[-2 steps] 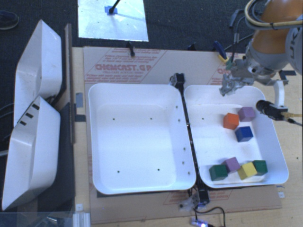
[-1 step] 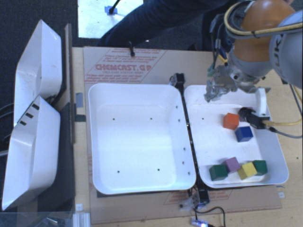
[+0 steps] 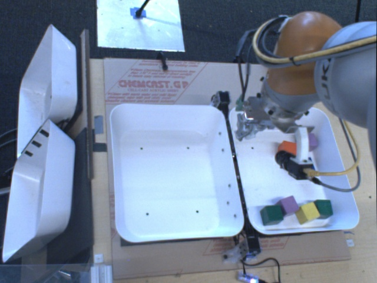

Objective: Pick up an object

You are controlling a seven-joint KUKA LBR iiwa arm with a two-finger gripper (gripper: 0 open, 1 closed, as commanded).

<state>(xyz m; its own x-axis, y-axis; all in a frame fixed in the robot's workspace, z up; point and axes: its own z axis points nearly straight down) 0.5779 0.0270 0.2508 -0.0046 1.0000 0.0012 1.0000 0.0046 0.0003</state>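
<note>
Four small blocks sit in a loose row along the near wall of the right white plastic bin (image 3: 347,214): a dark green cube (image 3: 271,214) at the end toward the left bin, a purple block (image 3: 288,204) touching it, a yellow cube (image 3: 307,213) next, and a second green cube (image 3: 323,208) at the far end, nearest this bin's outer wall. A fifth thing, an orange block (image 3: 287,147), lies farther up the same bin, partly covered by the arm's hardware, with a pale purple shape (image 3: 313,141) just beside it that is too hidden to name. The grey two-finger gripper (image 3: 247,124) hangs over the upper part of this bin, close to the wall it shares with the left white plastic bin (image 3: 118,158); whether its fingers are parted or closed cannot be told, and nothing is visible between them. The floor between the gripper and the row of blocks is bare. The two bins touch along their shared edge.
</note>
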